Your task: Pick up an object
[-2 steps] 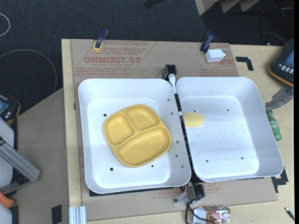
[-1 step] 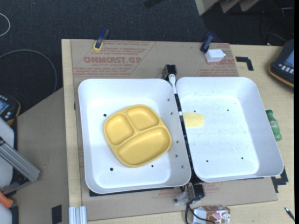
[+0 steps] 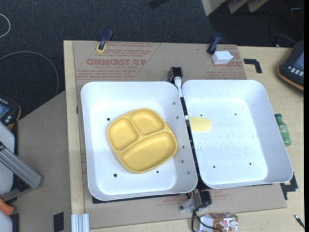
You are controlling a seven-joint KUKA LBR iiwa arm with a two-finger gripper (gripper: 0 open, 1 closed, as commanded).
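I see two candidates for the pick. A yellow plate [image 3: 141,140] with three compartments lies flat in the left bin [image 3: 91,98], roughly in the middle, turned at an angle to the walls. A small yellow piece [image 3: 199,124] lies in the right bin [image 3: 251,98], hard against its left wall, just beside the seam where the two bins meet.

I cannot tell how the gripper stands, open or closed, so I treat the pick as not yet begun.

My worries from here are these. The plate is wide and shallow, and I judge a grasp across its body hopeless; the fingers would need the rim or a divider ridge, and smooth plastic could slip out on the lift. A descent off the ridge would just press on the plate and shove it. The small piece looks thin and flat, so the fingers may close above it. It also sits so close to the wall that one finger could strike the bin edge on the way down, or nudge the piece under the lip.
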